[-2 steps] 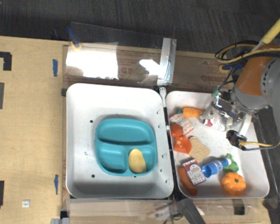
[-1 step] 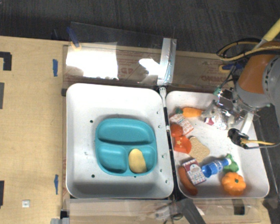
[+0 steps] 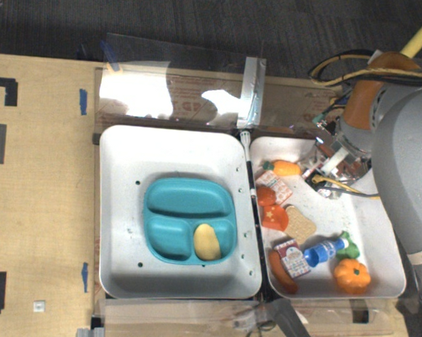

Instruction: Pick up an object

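My gripper point(image 3: 319, 169) hangs low over the back of the right bin point(image 3: 385, 232), just right of an orange carrot-shaped toy point(image 3: 285, 167). Nothing shows held in it. Below the carrot lie a red-and-white packet point(image 3: 275, 184), a red tomato-like piece point(image 3: 265, 197) and an orange-red piece point(image 3: 274, 217). Nearer the front are a tan cracker point(image 3: 301, 227), a small carton point(image 3: 292, 259), a blue bottle point(image 3: 323, 251) and an orange pumpkin point(image 3: 352, 275).
The left bin point(image 3: 117, 194) holds a teal divided tray point(image 3: 188, 198) with a yellow potato-like piece point(image 3: 206, 241) in its front right compartment. The grey arm point(image 3: 411, 162) covers the right bin's right side. A metal divider post point(image 3: 251, 95) stands behind the bins.
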{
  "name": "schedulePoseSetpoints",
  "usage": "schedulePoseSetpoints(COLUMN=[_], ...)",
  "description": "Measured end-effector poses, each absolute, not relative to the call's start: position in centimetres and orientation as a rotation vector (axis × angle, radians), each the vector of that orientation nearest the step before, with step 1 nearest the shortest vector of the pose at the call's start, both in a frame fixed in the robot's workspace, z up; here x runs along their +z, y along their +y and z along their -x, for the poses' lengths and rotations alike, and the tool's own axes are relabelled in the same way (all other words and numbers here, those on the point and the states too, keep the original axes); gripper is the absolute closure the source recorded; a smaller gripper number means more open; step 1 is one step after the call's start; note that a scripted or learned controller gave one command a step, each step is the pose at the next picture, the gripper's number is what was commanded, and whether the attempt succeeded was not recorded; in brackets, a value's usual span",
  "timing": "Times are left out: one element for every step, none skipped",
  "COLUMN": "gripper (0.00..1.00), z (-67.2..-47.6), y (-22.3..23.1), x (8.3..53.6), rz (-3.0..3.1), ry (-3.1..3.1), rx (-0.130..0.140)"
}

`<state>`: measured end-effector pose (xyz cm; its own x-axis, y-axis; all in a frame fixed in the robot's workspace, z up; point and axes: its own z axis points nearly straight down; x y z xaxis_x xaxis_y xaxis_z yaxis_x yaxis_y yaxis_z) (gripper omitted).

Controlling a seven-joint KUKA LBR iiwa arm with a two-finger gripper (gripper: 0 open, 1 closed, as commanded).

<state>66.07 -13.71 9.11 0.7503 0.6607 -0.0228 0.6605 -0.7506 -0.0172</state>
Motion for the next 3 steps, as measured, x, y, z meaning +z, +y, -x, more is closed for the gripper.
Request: schedulePoseSetpoints(gripper=[1.00, 1.00, 0.00], z=[-65.2, -63.2, -63.3], y=[-13.8, -18.6, -18.5], x=[10.3, 9.5, 9.6], rz=[3.109, 3.123, 3.123], ry=[-0.433, -0.312, -0.316], rx=[0.004, 0.008, 0.005])
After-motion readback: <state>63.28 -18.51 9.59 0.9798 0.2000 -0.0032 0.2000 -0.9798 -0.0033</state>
